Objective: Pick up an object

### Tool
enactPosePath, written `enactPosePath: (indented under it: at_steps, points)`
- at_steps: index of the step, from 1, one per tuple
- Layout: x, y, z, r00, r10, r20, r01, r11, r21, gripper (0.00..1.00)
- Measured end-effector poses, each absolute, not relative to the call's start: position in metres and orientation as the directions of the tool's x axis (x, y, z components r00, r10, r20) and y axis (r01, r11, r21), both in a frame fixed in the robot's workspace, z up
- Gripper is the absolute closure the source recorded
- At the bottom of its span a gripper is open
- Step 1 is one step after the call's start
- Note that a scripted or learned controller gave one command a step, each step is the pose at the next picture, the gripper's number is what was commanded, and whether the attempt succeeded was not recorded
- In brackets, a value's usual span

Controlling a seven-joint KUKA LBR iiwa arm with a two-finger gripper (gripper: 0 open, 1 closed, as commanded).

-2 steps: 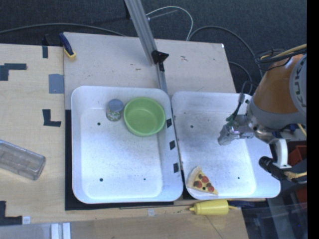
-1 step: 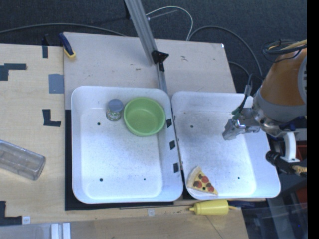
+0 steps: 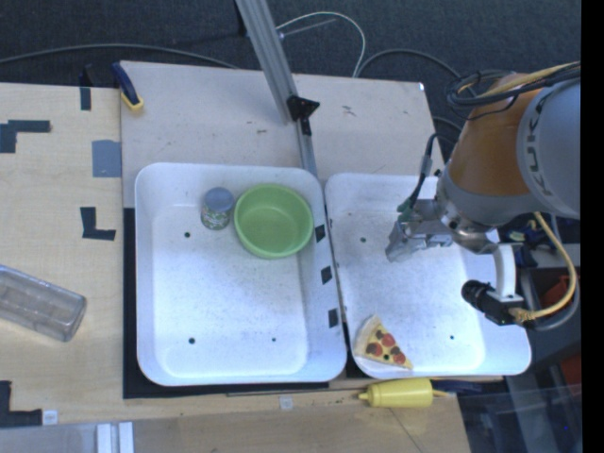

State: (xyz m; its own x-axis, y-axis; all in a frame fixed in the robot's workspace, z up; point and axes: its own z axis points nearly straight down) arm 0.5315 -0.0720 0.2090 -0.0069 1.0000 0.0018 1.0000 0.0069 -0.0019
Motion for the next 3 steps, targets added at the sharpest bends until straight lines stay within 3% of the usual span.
enactPosePath:
  at_steps: [3]
  points:
    - [0.597, 0.088, 0.207, -0.008, 1.0, 0.002, 1.0, 0.008, -0.001, 1.0]
